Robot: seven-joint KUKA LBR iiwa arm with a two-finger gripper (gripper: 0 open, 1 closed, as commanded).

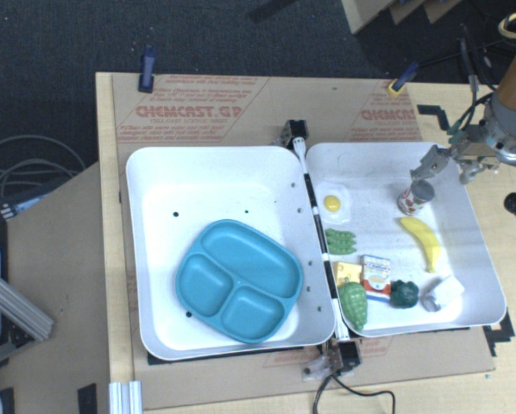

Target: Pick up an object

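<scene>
Arm's mostly cut off at the right side, so not much to go on. The wrist section [510,115] is a rounded light grey housing, smooth metallic look, with a bit of orange-tan band above it at the frame edge. Dark cables loop around the wrist, plus a thin greenish wire. The end effector [443,164] is grey metal, boxy and angular, with small dark fittings where it bolts on. No markings I can make out.

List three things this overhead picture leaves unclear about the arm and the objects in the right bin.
- End effector: blurred, finger state unreadable.
- Small can: contact with the end effector uncertain; they overlap.
- Arm: cut off by the right edge.
- Packet: label too small to read.
</scene>
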